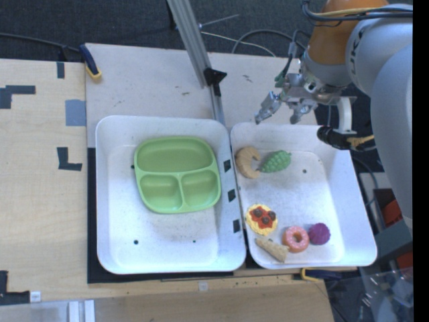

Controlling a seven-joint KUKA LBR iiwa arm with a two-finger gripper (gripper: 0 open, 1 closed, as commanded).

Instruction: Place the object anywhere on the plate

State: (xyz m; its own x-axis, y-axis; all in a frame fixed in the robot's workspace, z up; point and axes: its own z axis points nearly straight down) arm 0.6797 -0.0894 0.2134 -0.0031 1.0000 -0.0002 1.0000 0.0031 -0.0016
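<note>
Claw [279,111]: fingers apart, nothing between them; hovers over the far rim of the right bin [348,200].
Bagel [247,161]: in the right bin's far left corner, touching the green leafy toy [276,161].
Pizza [261,219], donut [295,238], purple ball [319,233], cracker [271,248]: right bin's near side.
Plate [177,174]: green, left of the right bin, bare.
</note>
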